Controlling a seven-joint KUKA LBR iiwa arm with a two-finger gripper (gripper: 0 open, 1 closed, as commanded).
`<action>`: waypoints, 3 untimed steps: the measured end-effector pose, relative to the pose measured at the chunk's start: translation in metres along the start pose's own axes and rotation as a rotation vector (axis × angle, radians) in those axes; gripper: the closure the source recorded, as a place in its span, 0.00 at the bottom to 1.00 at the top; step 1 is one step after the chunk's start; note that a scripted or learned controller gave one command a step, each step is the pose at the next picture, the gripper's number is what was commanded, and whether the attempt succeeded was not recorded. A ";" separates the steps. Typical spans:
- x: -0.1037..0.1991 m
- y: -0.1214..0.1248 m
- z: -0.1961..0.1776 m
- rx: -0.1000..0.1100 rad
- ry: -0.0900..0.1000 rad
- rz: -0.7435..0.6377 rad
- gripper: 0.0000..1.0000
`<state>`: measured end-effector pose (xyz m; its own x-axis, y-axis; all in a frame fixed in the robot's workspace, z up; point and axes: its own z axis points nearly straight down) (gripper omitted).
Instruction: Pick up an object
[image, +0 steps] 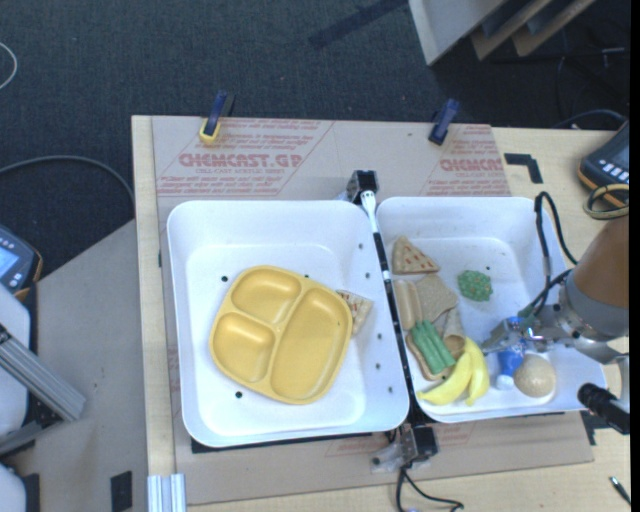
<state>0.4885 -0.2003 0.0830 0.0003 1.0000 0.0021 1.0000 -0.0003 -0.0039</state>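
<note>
Claw (513, 343) hangs low over right bin (440, 212), bench (160, 160) beneath.

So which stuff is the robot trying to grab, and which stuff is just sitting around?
For the grabbing job:
gripper
banana
green toy
broccoli
sandwich wedge
beige ball
right bin

Just sitting around:
yellow divided plate
left bin
clamps at the board's far edge
</note>
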 end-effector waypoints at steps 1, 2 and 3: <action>0.000 0.001 -0.012 -0.005 -0.002 0.001 1.00; -0.007 -0.003 -0.072 -0.010 -0.006 0.001 1.00; -0.006 0.007 -0.120 -0.009 -0.005 -0.001 1.00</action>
<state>0.4954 -0.2066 0.2031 -0.0011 1.0000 -0.0030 1.0000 0.0011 0.0048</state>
